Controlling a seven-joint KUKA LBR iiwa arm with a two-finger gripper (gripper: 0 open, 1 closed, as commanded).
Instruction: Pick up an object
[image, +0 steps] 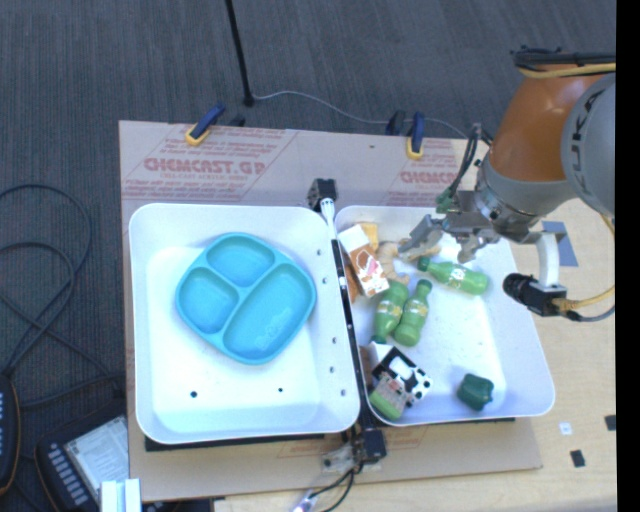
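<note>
- your tool (441, 243) hangs over the far end of the right bin (520, 385), its two fingers spread open with nothing between them.
- one fingertip sits just beside the neck of a green bottle (456, 277) lying on its side; you cannot tell whether they touch.
- two more green bottles (400, 311) lie side by side near the bin's middle, with a snack packet (364, 266) against the inner wall.
- at the near end you see a black-and-white cow toy (399, 382) and a dark green block (475, 391).
- the left bin (160, 400) carries a blue divided plate (246, 297).
</note>
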